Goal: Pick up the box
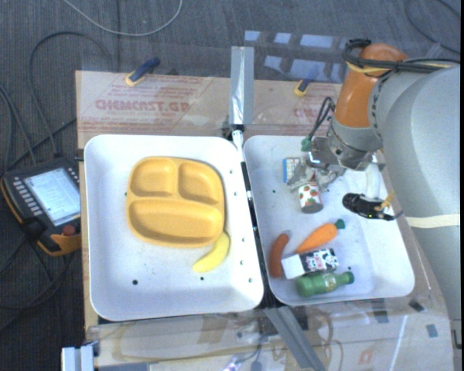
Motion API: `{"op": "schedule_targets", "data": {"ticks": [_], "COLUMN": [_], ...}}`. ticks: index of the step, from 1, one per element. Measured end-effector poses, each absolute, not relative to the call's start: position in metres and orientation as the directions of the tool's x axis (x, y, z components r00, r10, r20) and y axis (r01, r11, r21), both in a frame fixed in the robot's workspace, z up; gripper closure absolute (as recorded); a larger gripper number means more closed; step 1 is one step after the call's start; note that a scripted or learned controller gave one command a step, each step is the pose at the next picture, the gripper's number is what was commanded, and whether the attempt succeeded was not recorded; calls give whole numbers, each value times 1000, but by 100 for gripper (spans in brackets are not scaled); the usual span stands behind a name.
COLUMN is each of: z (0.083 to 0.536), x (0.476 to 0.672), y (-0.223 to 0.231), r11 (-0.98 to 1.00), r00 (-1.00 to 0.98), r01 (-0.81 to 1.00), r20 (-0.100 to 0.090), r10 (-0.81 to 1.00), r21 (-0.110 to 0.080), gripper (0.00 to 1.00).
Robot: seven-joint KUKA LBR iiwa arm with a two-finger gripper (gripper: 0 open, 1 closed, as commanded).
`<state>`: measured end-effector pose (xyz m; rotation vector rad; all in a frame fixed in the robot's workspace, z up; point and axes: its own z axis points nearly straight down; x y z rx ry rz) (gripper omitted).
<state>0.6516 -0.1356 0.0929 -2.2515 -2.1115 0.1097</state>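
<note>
Box (pixel 311 262): white with black cow-like patches, lying flat.

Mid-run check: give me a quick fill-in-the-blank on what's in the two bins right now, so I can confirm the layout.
1. The yellow divided tray lies in the ____ bin of the camera view.
2. The banana lies just below the tray's lower ____ corner.
3. The box sits between the carrot above it and the green ____ below it.
4. The gripper is over the right bin's ____ half.

Missing words: left; right; bottle; upper
</note>
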Motion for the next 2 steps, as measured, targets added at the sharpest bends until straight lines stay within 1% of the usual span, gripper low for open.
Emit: {"op": "schedule_targets", "data": {"ticks": [1, 2], "z": [181, 180], "x": [669, 668], "y": [-64, -5], "r11": [-97, -154], "r00": [97, 154], "r01": [995, 988], "r20": [-2, -2], "r10": [995, 988], "r21": [-4, -6], "gripper": [100, 100]}}
